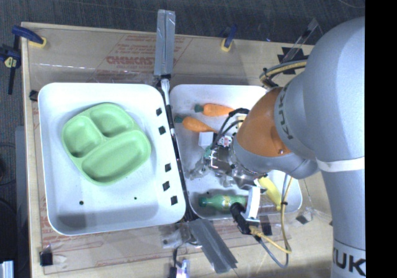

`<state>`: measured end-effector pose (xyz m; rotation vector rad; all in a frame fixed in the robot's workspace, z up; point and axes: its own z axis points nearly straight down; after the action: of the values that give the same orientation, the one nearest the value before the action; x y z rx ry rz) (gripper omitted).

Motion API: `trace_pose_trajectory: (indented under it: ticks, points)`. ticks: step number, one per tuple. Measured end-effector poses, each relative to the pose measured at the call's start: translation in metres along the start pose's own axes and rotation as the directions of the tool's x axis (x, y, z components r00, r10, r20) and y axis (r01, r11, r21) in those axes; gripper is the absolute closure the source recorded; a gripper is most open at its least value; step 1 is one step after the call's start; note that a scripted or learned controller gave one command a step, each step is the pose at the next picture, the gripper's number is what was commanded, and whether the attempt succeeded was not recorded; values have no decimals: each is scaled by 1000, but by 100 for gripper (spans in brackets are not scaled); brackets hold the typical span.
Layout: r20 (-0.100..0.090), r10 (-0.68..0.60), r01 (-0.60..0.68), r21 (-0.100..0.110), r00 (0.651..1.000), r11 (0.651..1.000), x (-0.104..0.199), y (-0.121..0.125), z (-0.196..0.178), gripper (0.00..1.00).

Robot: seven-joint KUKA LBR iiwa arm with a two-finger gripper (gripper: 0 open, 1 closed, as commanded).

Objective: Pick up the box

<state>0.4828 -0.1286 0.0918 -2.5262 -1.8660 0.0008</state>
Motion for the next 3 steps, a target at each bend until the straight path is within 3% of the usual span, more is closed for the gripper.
trace_pose_trajectory:
  ticks: [1,2,3]
  points:
    - [0,173,-173,5,985,985,25,67,1,0]
    - [-1,-5,5,2,1000,1000,39,55,-63,0]
    - [-1,173,-173,2,985,985,62,19,-169,0]
